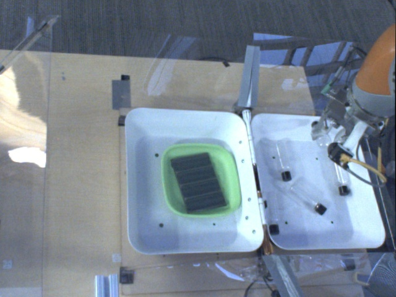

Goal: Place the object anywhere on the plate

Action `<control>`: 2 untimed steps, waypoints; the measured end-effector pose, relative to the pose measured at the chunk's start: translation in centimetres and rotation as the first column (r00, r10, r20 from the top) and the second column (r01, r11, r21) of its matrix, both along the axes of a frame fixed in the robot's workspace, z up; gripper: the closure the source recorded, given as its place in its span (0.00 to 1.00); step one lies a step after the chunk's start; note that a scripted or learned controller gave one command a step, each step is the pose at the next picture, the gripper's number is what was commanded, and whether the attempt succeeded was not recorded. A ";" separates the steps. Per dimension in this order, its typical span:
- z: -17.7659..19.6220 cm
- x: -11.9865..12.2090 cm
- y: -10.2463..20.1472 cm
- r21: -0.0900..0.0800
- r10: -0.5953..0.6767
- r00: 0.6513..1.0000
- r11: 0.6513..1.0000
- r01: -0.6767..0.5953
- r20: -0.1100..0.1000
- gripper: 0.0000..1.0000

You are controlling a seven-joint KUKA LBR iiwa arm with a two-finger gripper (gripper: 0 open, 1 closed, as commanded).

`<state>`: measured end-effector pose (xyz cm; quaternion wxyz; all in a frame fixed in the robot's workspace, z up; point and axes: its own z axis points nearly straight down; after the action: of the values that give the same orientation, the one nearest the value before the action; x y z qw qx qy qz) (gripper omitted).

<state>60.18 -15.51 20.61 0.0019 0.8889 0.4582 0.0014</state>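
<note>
Camera view: a green plate with rounded corners sits in the middle of the left bin. A dark block lies flat on the plate, a little askew to the plate's edges, and its top is crossed by ridges. Whether the block or the plate bears any label or writing cannot be told at this size.

The claw hangs far to the right of the plate and somewhat further up the frame, over the far right corner of the right bin. The orange band of the arm shows above it. Whether the claw is released or clenched cannot be told. The block is well apart from the claw, with the wall between the two bins lying between them.

Right of the plate, on the floor of the right bin, lie three clear tubes with black caps. One tube is nearest the plate, a second tube lies slanted lower in the frame, and a third tube lies furthest from the plate, just below the claw. A small black piece sits at the right bin's near left corner. A grey post stands beyond the plate, where the two bins meet.
</note>
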 end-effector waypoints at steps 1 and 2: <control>-4.7 -1.7 7.2 0.003 0.127 0.992 0.992 -0.127 -0.002 1.00; -1.5 -10.0 13.9 0.003 0.049 0.999 0.999 -0.049 -0.001 1.00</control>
<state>50.20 -1.60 19.11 0.0002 0.8773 0.4799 0.0018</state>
